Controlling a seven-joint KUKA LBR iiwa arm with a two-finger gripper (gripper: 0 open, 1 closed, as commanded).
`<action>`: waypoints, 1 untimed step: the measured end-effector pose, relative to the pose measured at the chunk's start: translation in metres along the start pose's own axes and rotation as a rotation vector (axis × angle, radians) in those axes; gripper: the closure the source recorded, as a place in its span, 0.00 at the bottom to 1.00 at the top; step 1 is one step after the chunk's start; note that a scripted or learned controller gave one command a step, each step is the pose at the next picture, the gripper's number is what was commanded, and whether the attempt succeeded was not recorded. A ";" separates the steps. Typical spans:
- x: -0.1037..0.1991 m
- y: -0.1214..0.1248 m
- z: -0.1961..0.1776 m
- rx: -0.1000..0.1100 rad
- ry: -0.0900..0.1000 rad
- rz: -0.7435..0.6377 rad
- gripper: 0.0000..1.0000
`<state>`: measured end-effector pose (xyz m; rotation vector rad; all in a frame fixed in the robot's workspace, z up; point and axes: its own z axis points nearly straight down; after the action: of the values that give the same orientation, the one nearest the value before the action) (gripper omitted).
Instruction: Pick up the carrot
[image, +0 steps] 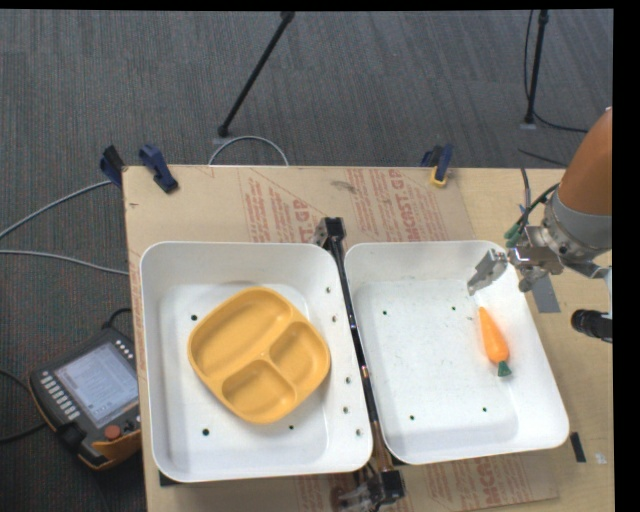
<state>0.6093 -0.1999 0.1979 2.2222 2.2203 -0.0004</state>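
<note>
The carrot (494, 340) is a small orange piece with a green tip, lying on the floor of the right bin (400, 270) close to its right wall. My gripper (514, 280) hangs above the bin's upper right corner, just up and to the right of the carrot, with its two fingers spread apart and nothing between them. One finger (487, 270) is over the bin, the other (541, 291) over the bin's right rim.
A yellow divided plate (259, 352) lies in the left bin (160, 300). Blue clamps (157, 166) sit at the bench's back edge. A pendant (88, 395) lies left of the bench.
</note>
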 end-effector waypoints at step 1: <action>-0.009 -0.028 0.111 0.006 0.010 -0.005 0.00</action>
<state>0.5814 -0.2085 0.0866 2.2244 2.2335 0.0045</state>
